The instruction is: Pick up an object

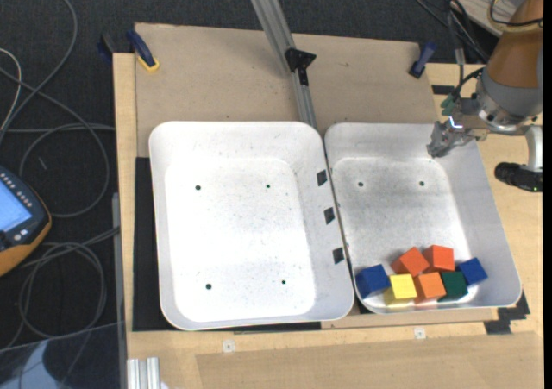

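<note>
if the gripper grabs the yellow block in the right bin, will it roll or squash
The yellow block looks flat-faced and stiff, so it probably won't roll or squash. It is packed against the orange blocks, so a push likely shifts them too.

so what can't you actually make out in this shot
- Hand, camera view: small and dark against the right bin's far rim; its grip state is unreadable.
- Arm, camera view: cut off by the right and top edges, so its base is unseen.
- Blocks, camera view: packed tight in the right bin's near corner; the green block is partly covered by neighbours, and any blocks underneath are hidden.
- Handheld device, camera view: cut off by the left edge.
</note>
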Robot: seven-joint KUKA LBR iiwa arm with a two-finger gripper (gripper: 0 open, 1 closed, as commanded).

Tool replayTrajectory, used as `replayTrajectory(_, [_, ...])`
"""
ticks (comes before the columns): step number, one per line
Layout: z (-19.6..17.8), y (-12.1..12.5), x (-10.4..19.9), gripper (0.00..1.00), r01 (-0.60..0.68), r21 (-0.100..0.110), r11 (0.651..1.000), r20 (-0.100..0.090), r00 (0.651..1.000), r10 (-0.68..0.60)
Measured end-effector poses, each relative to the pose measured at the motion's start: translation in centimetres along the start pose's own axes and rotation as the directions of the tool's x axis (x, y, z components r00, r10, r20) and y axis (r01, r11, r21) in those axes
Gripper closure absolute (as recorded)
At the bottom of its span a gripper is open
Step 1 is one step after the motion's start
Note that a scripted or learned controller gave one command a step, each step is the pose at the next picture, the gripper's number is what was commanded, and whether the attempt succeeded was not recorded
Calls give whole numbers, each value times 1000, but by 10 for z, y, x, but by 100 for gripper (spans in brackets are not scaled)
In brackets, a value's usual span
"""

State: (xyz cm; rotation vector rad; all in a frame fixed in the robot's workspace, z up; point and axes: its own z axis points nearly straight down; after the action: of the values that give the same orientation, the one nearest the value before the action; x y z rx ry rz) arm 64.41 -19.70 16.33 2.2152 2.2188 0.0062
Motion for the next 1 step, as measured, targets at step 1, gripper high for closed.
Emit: replayTrajectory(1, [-52, 12, 3, 100, 0, -2, 1000, 1, 1000, 0])
